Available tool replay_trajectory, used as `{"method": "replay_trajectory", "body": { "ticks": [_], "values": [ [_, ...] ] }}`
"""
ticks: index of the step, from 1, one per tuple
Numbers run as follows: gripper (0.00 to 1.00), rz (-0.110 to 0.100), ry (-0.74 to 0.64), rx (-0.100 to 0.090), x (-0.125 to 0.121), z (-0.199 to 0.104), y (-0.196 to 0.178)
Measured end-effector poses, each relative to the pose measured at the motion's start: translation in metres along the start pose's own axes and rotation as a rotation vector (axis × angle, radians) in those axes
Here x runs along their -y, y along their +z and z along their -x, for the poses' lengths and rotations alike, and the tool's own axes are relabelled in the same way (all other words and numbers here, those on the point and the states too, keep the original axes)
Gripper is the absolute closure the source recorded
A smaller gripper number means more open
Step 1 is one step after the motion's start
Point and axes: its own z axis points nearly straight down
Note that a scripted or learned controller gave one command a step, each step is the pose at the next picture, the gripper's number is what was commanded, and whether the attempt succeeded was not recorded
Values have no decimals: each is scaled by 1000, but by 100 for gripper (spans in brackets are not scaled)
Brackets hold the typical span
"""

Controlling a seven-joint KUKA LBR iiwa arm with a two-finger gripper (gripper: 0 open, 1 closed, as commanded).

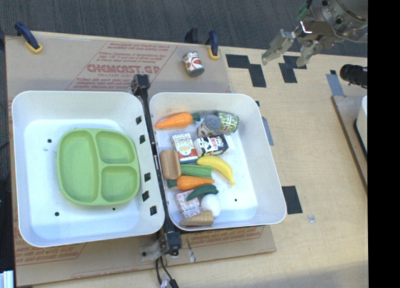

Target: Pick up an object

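Gripper [291, 48] high beyond right bin [265, 174], fingers apparently spread, holding nothing. Crowded toys, banana [218, 167] among them: likely to snag neighbours, slip the grasp.

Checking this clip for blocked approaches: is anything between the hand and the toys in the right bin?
Nothing visible is. The hand hangs open over the bench beyond the right bin, holding nothing. The banana and upper carrot lie uncovered on the pile, reachable from above.
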Motion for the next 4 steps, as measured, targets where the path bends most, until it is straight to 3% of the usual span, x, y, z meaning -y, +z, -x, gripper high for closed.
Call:
{"method": "replay_trajectory", "body": {
  "ticks": [1, 2, 3, 4],
  "values": [
    [0, -4, -2, 0, 44, 10, 87],
    [0, -5, -3, -1, 89, -38, 236],
    [0, 0, -1, 0, 106, -5, 173],
    [0, -5, -4, -2, 164, -51, 277]
  ]
}}
